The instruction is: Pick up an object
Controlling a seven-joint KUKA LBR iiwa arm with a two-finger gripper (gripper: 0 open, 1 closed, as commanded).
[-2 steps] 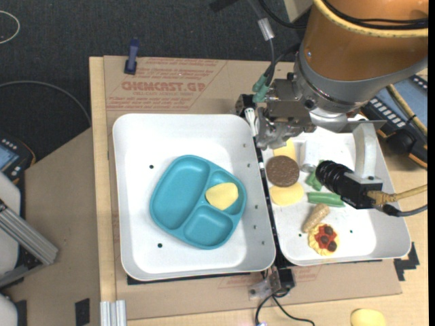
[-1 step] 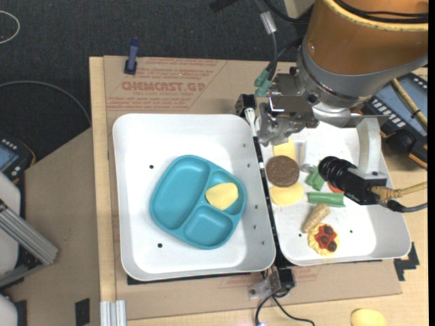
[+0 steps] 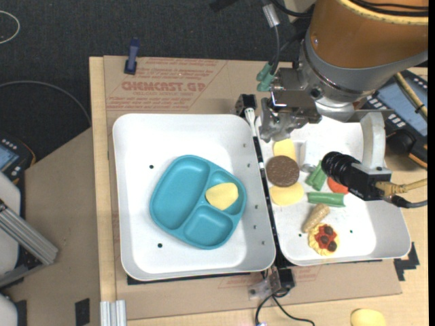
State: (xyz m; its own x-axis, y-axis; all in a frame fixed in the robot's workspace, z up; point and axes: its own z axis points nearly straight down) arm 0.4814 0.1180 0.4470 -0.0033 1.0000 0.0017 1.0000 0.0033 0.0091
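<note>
My gripper (image 3: 284, 122) hangs over the far left corner of the right bin (image 3: 360, 250), right above a yellow block (image 3: 285, 148). Just in front of the block lie a brown disc (image 3: 281, 171) and a yellow piece (image 3: 287, 194). Right of these lie two green pieces (image 3: 316, 176) (image 3: 325, 198) and a red piece (image 3: 338, 185). A tan piece (image 3: 315, 217) and a pizza slice (image 3: 324, 238) sit nearer the front. Nothing shows between the fingers.
The left bin (image 3: 136, 148) holds a blue divided plate (image 3: 183, 202) with a pale yellow piece (image 3: 221, 195) in its right compartment. A blue clip (image 3: 132, 56) sits on the cardboard behind the bins. The bins' shared wall (image 3: 262, 182) runs close to the gripper.
</note>
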